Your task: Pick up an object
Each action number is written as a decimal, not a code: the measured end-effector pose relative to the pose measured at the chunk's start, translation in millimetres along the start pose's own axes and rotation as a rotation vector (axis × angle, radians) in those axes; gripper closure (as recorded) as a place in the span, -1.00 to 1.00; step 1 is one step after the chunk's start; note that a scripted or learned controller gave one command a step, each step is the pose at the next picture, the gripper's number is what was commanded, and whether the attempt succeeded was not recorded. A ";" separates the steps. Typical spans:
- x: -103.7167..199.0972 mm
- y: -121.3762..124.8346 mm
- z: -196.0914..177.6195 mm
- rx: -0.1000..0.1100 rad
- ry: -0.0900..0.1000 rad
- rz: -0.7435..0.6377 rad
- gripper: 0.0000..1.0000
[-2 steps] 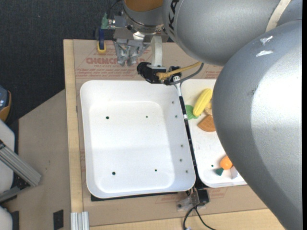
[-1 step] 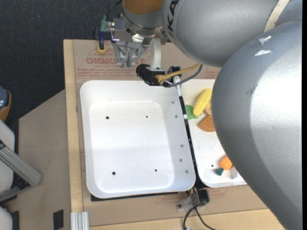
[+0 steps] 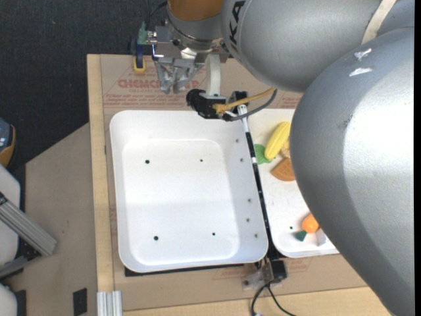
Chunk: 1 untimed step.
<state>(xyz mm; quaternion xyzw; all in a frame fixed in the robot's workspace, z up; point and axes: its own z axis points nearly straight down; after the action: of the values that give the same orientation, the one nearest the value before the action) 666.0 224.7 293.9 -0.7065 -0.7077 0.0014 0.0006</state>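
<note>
My gripper [image 3: 172, 81] hangs above the far edge of the left bin [image 3: 125, 196], over the cardboard behind it, its metal fingers pointing down close together with nothing between them. In the right bin [image 3: 283, 242] lie a yellow corn cob [image 3: 277, 139], a green piece [image 3: 260, 153] beside it, a brown-orange wedge [image 3: 285, 170], and a small orange object [image 3: 310, 224] with a dark green bit [image 3: 300, 236]. The grey arm covers most of the right bin.
The bins sit side by side on a cardboard sheet [image 3: 99, 176] with red print at the back. A metal rail [image 3: 26, 226] and a white shape lie off the bench at the lower left. A cable and connector [image 3: 273, 272] sit at the front edge.
</note>
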 end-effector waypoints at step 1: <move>0.0 0.0 3.8 0.000 0.000 0.000 1.00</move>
<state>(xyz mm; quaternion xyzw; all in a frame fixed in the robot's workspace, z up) 666.0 224.7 290.1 -0.7066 -0.7076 0.0014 0.0006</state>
